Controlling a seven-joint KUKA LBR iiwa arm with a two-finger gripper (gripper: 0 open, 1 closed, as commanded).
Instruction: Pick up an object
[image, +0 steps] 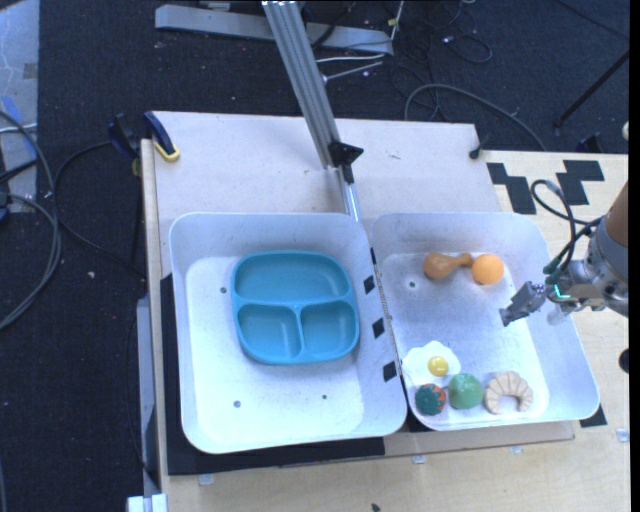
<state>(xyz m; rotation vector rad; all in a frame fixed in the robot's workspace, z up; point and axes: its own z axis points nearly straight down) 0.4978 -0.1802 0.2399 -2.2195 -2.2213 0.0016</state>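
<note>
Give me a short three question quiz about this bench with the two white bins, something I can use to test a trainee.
1. True or false: the blue three-compartment plastic tray lies in the right shallow white bin.
2. Which item lies nearest the cream croissant-shaped toy? A) the round orange ball B) the green rounded toy C) the tan pear-shaped toy
3. Fill in: the arm's claw hovers over the ____ bin.

Key:
1. False; it lies in the left shallow white bin.
2. B.
3. Right; it is above bare floor between the orange ball and the croissant-shaped toy.
</note>
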